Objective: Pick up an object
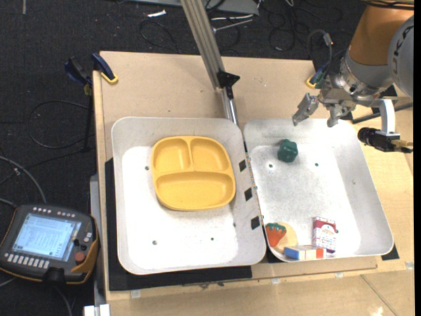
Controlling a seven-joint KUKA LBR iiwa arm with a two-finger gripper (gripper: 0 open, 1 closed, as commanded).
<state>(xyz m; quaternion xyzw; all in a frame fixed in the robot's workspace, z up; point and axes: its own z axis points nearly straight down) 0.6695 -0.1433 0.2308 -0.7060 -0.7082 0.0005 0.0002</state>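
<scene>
The left bin point(131, 242) held a smooth yellow divided plate point(193, 172). The right bin point(355, 196) held a round green ball point(287, 150) near its top, and a small carton point(324, 234) and blocks point(299, 251) at the bottom. The gripper point(319, 112) stood open and empty at the upper right.

No legible text, labels or numbers anywhere.

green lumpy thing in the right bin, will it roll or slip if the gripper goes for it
The small dark green rounded lump looks bumpy rather than a clean ball, so it would probably wobble or roll a short way if nudged. It lies alone on the flat floor of the right white bin, with nothing to stop it. The open gripper may squeeze it sideways off its curved sides.
</scene>
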